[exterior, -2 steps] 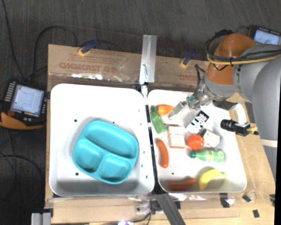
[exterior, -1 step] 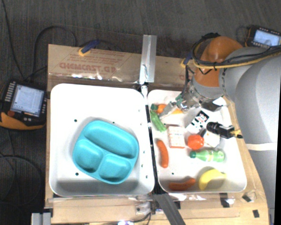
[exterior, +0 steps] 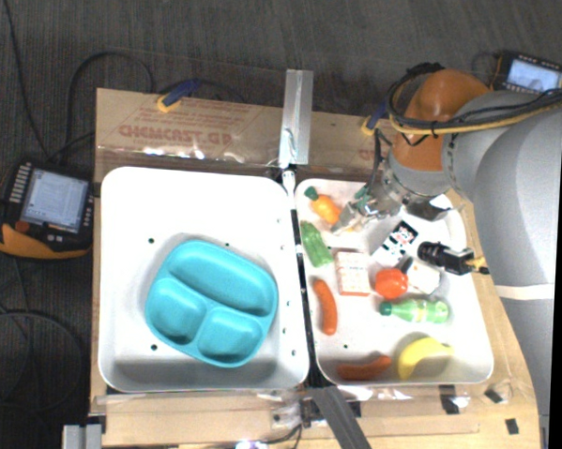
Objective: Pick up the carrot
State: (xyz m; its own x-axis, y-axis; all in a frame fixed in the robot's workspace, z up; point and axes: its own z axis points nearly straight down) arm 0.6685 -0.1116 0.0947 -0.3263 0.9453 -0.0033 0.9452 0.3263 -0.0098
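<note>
The metal two-finger claw (exterior: pixel 355 213) hovered just beside the small orange plastic carrot (exterior: pixel 325 208); its grip state couldn't be told.

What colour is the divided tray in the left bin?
Turquoise blue tray, seen in the camera view.

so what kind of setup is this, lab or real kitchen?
Most likely a robot lab bench, not a kitchen: two white bins on a board, toy food such as a carrot and banana, and a teach pendant with cables on carpet.
</note>
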